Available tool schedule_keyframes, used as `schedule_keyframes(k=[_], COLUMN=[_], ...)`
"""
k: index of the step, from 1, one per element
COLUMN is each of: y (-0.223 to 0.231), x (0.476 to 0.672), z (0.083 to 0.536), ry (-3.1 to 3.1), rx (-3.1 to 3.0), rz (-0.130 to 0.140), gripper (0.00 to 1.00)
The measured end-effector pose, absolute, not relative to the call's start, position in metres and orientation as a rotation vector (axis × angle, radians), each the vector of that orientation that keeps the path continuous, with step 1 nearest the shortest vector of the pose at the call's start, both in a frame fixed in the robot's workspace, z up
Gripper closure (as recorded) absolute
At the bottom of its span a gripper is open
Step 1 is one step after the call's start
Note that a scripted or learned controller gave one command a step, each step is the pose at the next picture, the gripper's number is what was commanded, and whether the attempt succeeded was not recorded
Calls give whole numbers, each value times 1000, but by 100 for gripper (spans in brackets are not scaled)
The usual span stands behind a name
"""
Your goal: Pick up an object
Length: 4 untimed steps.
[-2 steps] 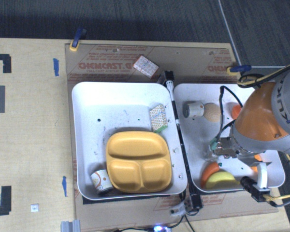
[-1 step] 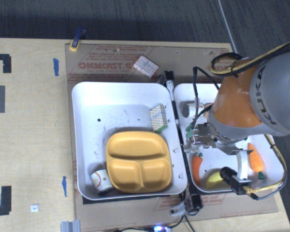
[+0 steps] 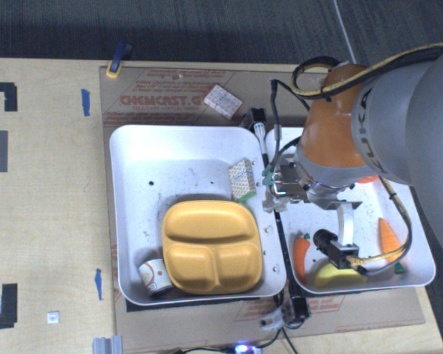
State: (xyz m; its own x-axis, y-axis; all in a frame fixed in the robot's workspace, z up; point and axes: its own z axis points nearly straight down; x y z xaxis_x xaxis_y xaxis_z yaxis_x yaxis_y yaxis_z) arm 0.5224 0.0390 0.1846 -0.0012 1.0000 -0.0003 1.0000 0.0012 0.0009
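The gripper (image 3: 319,198) hangs low over the right bin (image 3: 425,265), near that bin's 10 o'clock corner, hidden under the orange-banded wrist; whether it is spread or pressed together I cannot tell, and nothing can be seen pinched in it.

The task names no one thing, so the nearest candidates count; an orange carrot-shaped piece (image 3: 301,254) lies at 7 o'clock of the gripper, a yellow banana-like piece (image 3: 334,276) at 6 o'clock against the front wall, and a second orange piece (image 3: 388,234) at 4 o'clock; all look smooth, rounded and tapering, probably hard plastic.

In the left bin (image 3: 119,147) a broad yellow compartment plate (image 3: 210,245), glossy with soft corners, fills the 5 o'clock part; a small white cup (image 3: 153,275) lies tipped at its 8 o'clock, touching it; a flat patterned packet (image 3: 241,177) leans at the bin's 2 o'clock wall.

The risks, as I judge them: the gripper sits close to the wall shared by the bins, so a straight descent may strike the rim or close on bare floor; the tapered, slick pieces may squirt out of a pinch; the banana-like piece, tight to the wall, leaves little room on one side.
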Motion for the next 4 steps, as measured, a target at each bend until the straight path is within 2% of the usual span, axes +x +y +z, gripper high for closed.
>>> schedule_keyframes(k=[1,2,3,4], y=[-6,-15,-15,-15], x=[479,479,520,520], z=[202,184,185,185], ry=[2223,2222,2222,2222], rx=[2223,2224,2220,2220], rz=[-1,-2,1,0], gripper=[100,100,100,0])
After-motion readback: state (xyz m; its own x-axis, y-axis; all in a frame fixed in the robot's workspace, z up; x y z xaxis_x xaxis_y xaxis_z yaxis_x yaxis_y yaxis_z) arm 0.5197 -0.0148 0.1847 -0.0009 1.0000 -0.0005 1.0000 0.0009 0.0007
